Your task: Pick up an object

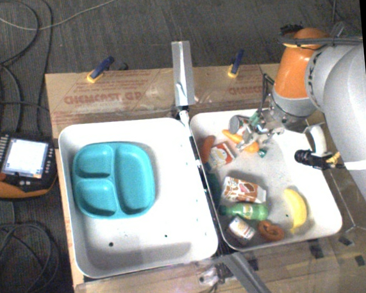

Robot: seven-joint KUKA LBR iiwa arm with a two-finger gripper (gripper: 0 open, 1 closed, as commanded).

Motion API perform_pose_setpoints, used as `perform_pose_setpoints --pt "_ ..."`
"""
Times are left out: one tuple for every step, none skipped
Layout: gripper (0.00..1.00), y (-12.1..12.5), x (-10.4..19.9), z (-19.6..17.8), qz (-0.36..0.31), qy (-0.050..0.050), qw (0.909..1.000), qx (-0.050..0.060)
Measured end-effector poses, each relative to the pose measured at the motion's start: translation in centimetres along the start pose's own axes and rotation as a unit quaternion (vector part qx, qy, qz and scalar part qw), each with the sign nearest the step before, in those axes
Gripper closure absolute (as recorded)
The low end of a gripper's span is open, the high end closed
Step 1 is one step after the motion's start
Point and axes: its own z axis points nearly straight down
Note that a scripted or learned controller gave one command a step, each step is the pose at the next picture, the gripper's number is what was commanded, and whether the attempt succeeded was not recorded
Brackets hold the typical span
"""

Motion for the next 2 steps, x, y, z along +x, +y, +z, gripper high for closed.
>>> perform_pose_setpoints --pt "1.0 1.8 3.9 -14.8 0.05 0.003 0.9987 -0.012" --pt "1.0 0.8 7.7 -8.6 0.173 0.006 0.9848 -0.009"
